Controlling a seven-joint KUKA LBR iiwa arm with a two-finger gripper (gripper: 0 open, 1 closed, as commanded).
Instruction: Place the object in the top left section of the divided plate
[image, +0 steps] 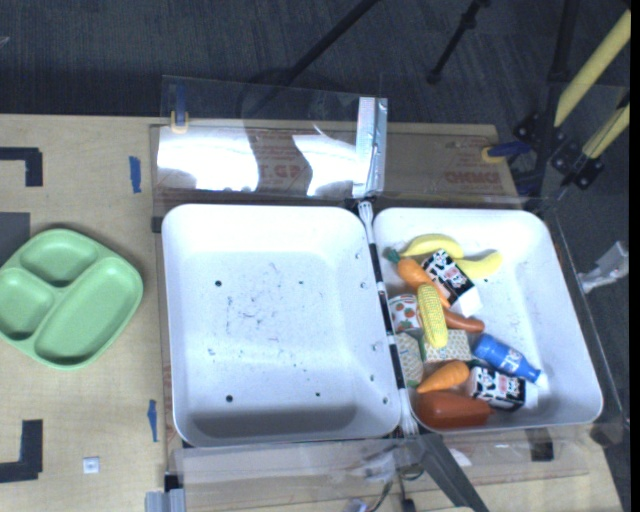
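Where the camera view looks down on the bench, you find the green divided plate (122, 268) at far left on the bare wood, well apart from both bins. It has three sections: a small one at the top, a small one at the left, a long one at the right.

Left bin (190, 228): white floor with faint scuffs and a few dark dots. It lies between the plate and the toys.

Right bin (560, 300): all the toy items lie heaped here against the wall it shares with the left bin. Back to front you see:
- banana (440, 245), touching a carrot (413, 272) and a black-and-white carton (447, 275)
- corn cob (432, 312) lying across a patterned packet (404, 312) and a sausage (466, 323)
- blue bottle (505, 357), second carrot (444, 377), second carton (498, 388)
- red sausage (455, 408) at the front wall

Which of these is the task's object you cannot tell; none is on the plate.

Gripper: you cannot tell its state from this frame.

Surroundings: a clear panel (260, 140) with a metal strip (370, 145) stands behind the left bin. Blue tape marks (134, 173) and black corner marks (30, 165) sit on the wood near the plate.
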